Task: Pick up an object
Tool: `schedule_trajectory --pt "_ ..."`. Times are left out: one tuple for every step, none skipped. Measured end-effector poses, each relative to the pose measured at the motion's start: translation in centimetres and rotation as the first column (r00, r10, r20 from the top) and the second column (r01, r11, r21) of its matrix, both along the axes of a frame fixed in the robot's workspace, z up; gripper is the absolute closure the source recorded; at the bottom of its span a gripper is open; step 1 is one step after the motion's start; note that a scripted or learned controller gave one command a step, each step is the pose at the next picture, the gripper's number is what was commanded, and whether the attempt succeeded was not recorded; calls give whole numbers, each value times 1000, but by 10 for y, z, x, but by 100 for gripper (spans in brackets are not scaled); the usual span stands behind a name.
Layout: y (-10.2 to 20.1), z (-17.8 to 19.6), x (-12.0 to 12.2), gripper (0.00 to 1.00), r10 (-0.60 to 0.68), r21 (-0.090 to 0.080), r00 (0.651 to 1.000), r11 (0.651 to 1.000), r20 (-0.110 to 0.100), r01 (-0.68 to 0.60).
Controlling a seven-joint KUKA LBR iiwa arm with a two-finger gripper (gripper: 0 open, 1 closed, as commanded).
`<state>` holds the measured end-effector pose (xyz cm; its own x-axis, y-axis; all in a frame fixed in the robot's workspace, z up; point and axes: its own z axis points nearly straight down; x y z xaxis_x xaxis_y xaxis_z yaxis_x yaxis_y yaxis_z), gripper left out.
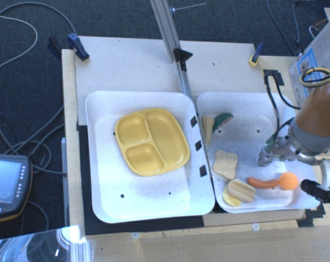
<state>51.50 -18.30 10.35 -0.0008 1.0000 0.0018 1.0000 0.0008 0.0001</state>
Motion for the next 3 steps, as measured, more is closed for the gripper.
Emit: schedule_trajectory --pt "-8 50 8 100 0 -4 1000 1000 6 0" --pt "-6 94 10 100 1 -4 1000 1000 7 -1" --pt "-7 137 13 100 1 -4 1000 1000 7 -1"
